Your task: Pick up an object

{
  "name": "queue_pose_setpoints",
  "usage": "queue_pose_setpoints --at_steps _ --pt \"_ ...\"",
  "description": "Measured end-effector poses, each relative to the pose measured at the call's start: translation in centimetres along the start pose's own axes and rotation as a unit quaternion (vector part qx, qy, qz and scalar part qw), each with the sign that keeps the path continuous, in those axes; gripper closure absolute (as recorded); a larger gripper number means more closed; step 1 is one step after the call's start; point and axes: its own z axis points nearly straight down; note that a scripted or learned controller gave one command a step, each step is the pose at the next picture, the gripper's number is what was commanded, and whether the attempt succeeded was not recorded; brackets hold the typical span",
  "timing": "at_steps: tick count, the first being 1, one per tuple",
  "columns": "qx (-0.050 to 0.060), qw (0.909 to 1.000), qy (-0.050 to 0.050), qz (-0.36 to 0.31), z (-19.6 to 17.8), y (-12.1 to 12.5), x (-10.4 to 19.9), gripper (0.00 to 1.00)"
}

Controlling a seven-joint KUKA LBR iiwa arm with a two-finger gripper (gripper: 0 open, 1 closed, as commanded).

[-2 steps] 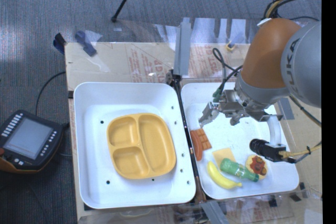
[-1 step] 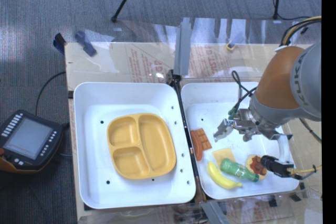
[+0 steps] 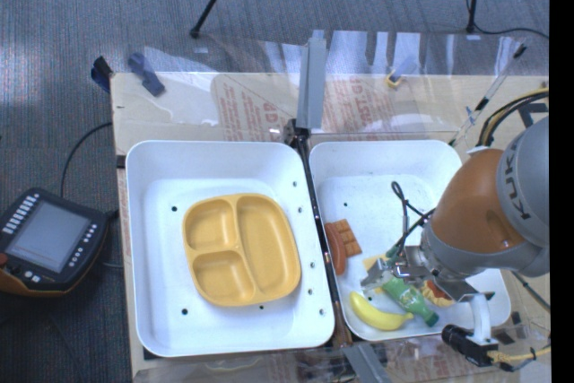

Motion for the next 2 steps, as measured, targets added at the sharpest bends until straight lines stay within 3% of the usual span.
queue_pose_setpoints --at_steps 1,2 --pt "-0.004 1.0 0.0 0.002 -1.1 0.4 0.0 1.0" --pt "-0.008 0.9992 -0.001 -0.04 -10.6 4.4 5.1 1.0"
